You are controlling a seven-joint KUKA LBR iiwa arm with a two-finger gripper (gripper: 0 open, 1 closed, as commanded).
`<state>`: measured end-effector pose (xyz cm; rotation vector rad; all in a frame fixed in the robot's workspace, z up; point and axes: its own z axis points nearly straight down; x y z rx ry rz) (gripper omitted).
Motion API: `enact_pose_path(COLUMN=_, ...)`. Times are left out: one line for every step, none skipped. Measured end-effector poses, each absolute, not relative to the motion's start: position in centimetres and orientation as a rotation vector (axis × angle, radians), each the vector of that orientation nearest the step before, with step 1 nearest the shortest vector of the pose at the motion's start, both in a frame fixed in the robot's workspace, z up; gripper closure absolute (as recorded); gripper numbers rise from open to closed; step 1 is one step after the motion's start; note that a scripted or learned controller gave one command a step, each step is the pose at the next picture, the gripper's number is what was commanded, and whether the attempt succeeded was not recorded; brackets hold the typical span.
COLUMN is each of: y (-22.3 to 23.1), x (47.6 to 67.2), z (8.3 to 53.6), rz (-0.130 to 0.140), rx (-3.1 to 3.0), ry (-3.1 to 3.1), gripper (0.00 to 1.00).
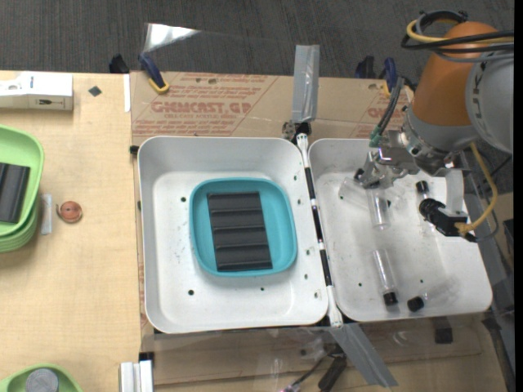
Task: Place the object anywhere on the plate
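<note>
From my remote seat I saw the grey arm's two-finger gripper [378, 211] reaching into the upper part of the right-hand shallow white bin [458, 288], right of frame centre. I could not tell whether it was open or closed, as clear plastic blurred against the white floor.

The likeliest object, a clear plastic tube with a black cap [384, 278], lay on that bin's floor toward the lower right of the frame, just below the gripper and apart from it. Beside its capped end sat a small black cap-like piece [415, 304].

My worry was the tube itself: smooth and round (and hard to see), it could roll or slip from a pinch, and a grasp might close on nothing.

The left-hand shallow white bin [163, 219], at frame centre, held the teal rounded-square plate [282, 219], and a black ribbed rectangular tray [239, 231] already covered most of it, so a dropped tube might roll along the ribs or off the rim.
</note>
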<state>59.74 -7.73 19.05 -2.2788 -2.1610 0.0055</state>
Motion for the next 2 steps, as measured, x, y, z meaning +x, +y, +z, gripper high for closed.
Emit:
enact_pose_path(y=-3.1, x=58.4, z=19.1, rz=0.004, rx=-2.047, ry=-2.380, gripper=1.00)
enact_pose_path(y=4.5, x=57.0, z=19.1, rz=0.005, rx=-1.941, ry=-2.468, gripper=1.00)
